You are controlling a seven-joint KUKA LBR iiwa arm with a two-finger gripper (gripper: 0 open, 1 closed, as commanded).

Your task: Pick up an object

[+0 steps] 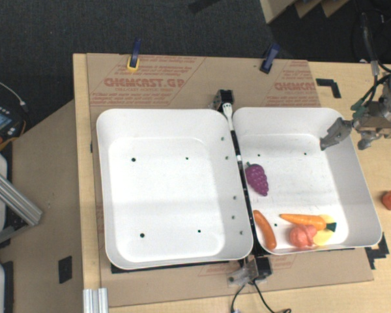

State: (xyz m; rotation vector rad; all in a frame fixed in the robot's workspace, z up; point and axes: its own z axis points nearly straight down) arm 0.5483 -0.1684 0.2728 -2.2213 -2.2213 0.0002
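The right bin holds several toy foods. A purple grape bunch lies near its left wall. Along the front lie an orange-red pepper, an orange carrot, a pink piece and a small yellow piece, the last three bunched together. My gripper hangs over the bin's far right corner, well away from all of them. Its fingers are spread open with nothing between them.
The left bin lies beside the right one, with a black divider strip between them. Both rest on a cardboard sheet held by clamps at the back. A small red object lies on the bench outside the right bin.
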